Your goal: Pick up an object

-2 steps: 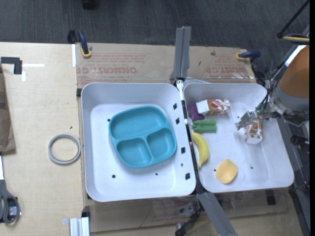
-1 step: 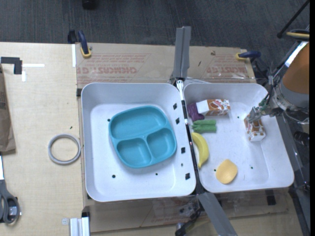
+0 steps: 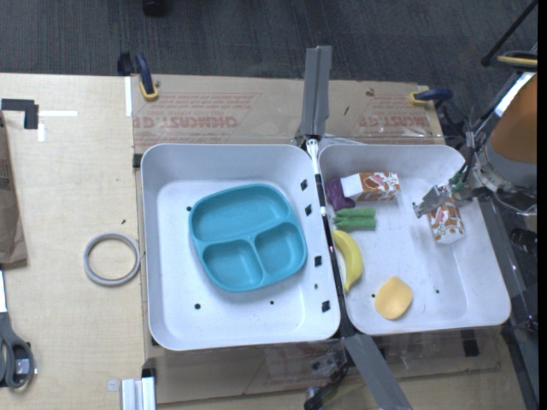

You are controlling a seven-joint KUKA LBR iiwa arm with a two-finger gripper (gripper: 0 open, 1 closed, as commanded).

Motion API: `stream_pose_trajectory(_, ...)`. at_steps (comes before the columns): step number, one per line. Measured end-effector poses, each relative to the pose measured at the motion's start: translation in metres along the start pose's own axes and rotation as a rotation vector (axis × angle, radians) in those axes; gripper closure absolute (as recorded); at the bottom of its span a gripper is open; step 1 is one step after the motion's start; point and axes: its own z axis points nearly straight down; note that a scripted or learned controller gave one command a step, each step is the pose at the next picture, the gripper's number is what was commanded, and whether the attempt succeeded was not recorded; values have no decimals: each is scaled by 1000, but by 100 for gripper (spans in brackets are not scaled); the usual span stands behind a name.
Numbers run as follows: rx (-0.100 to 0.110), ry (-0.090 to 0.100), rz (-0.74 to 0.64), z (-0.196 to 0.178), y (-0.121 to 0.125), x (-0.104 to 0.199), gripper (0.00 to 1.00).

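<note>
- End effector (image 3: 436, 202): metal fingers clamped on a crinkled orange-patterned packet (image 3: 447, 222).
- Right bin (image 3: 479, 306): smooth white, holding a curved banana (image 3: 349, 259).
- Left bin (image 3: 162, 306): glossy blue three-compartment tray (image 3: 246, 237).

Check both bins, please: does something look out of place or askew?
Mostly tidy. The banana lies against the dividing wall of the right bin, partly on its rim. A small patterned carton sits tilted at the gripper. The blue divided plate lies flat.

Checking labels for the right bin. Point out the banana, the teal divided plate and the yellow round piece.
banana (image 3: 349, 259): camera view, middle of its curved body.
teal divided plate (image 3: 244, 207): camera view, floor of its large compartment.
yellow round piece (image 3: 393, 298): camera view, centre of its top.
</note>
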Motion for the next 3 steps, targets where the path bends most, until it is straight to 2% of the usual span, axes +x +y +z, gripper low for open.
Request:
stream_pose_trajectory(1, 33, 27, -55, 30, 9, 1, 0)
stream_pose_trajectory(2, 38, 23, -91, -88, 20, 73, 0)
stream_pose_trajectory(3, 41, 23, -11, -14, -17, 62, 0)
